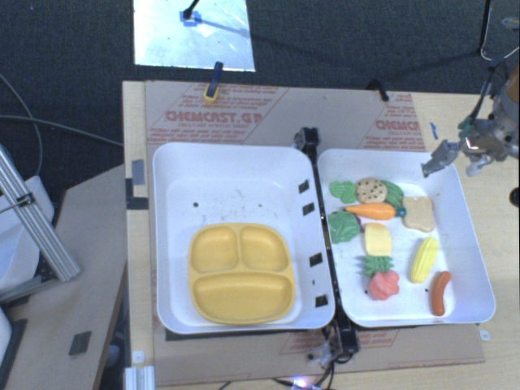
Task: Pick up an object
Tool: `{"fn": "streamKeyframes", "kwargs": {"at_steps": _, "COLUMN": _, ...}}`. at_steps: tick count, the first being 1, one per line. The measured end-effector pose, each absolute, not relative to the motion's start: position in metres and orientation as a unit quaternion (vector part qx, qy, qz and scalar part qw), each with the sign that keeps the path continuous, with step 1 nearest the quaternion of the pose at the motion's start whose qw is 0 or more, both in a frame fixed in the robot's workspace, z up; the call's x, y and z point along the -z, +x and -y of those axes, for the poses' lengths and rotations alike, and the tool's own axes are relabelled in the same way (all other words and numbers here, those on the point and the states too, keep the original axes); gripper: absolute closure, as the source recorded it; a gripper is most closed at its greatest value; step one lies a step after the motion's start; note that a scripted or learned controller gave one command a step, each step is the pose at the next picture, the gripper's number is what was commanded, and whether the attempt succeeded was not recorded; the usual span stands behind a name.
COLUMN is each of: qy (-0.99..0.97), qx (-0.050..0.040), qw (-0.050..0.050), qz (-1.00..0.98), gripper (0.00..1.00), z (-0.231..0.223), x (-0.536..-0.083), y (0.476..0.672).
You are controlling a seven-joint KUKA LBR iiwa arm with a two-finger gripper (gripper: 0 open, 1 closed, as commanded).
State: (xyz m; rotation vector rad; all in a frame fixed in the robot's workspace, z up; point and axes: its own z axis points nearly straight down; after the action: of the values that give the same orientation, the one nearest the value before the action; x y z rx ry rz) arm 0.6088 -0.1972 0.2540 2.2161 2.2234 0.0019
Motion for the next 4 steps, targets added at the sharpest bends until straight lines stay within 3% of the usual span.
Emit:
{"fn": "streamKeyframes", "kwargs": {"at_steps": 1, "qy": 0.708, "qx": 0.004, "qw": -0.008, "qz": -0.706, "gripper": 0.0, "z": 0.206, "x": -0.088, "y": 0.538}}
{"fn": "streamKeyframes", "kwargs": {"at_steps": 2, "qy": 0.706, "qx": -0.0006, "qw": 0.001, "qz": -0.709, "gripper": 0.0, "z": 0.206, "x": -0.084, "y": 0.554}}
{"fn": "streamKeyframes", "kwargs": {"at_steps": 3, "qy": 0.707, "qx": 0.0006, "qw": -0.003, "qz": -0.707, "gripper": 0.0, "z": 0.172, "x": -0.083, "y": 0.484}}
{"fn": "streamKeyframes", "kwargs": {"at_steps": 4, "qy": 0.707, "qx": -0.0012, "qw": 0.002, "qz": -0.707, "gripper": 1.0, "z": 0.174, "x": -0.095, "y": 0.488}}
